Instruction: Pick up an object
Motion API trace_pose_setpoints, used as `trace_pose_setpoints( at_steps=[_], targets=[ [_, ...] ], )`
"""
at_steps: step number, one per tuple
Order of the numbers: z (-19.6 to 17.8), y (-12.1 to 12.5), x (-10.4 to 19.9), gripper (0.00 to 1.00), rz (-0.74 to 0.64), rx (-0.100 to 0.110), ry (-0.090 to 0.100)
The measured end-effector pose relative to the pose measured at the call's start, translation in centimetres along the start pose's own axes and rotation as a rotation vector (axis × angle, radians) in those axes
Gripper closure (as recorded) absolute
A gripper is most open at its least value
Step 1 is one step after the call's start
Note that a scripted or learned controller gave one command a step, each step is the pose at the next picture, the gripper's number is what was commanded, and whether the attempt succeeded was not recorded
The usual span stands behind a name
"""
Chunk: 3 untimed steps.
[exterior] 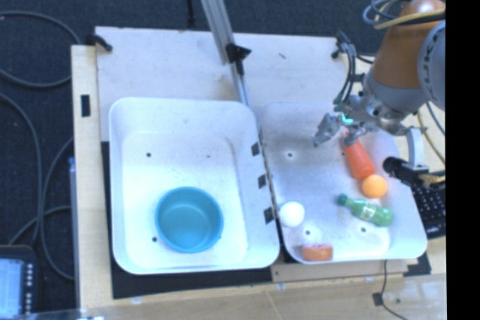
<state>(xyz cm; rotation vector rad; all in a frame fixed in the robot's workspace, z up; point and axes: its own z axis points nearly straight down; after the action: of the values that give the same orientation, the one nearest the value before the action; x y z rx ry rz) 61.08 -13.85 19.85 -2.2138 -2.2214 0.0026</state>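
My gripper [339, 134] hangs over the far part of the right bin [300, 133], its fingers spread open with nothing between them. Just to its right and nearer the camera lies an orange-red cylinder [358, 158], its upper end close beside the right finger. An orange ball [373, 186] rests at the cylinder's lower end. A green bottle [366, 210] lies on its side below the ball. A white ball [291, 213] sits near the bin's left wall, and a small orange and white piece [316, 252] lies at the front rim.
The left bin [135, 124] holds a blue bowl [189, 219] in its near half. A slanted metal pole [214, 4] rises from behind the bins. The right bin's left middle floor is bare white.
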Motion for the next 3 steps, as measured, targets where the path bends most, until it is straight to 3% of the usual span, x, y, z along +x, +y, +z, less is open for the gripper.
trace_pose_setpoints(
  at_steps=[1, 3],
  targets=[
    [-0.3, 0.1, 0.0, 0.00, 0.000, -0.006, -0.001],
    [9.4, 0.0, -1.0, 0.00, 0.010, 0.001, -0.006]
  ],
)
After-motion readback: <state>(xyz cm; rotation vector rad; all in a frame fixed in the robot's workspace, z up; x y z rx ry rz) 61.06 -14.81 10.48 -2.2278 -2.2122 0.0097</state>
